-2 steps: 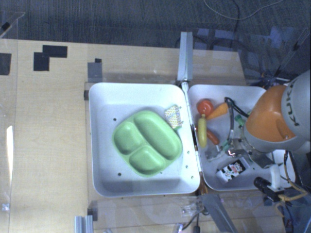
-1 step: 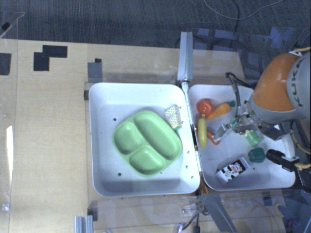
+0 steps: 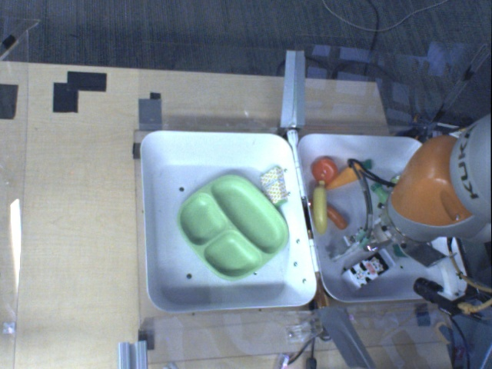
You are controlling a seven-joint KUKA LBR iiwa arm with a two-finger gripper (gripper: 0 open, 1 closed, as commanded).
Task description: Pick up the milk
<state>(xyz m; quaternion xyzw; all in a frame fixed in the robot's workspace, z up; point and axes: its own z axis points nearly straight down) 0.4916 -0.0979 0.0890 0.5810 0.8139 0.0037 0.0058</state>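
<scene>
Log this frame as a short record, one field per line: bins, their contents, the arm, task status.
left bin: holds a green divided plate; a small patterned packet lies against its right wall
right bin: tomato, carrot, yellow piece, orange-red piece, black-and-white item
arm: reaches in from the right, over the right bin
gripper: low in the right bin, above the black-and-white item
milk: cannot identify it for certain
task status: nothing visibly lifted

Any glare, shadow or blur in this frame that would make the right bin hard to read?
Camera view: lighting is even, the left bin evenly white with only soft shadow around the green plate; a bright streak glares on the bench at far left; in the right bin the arm shades and covers part of the floor, and the small items below it look soft and cluttered.
</scene>
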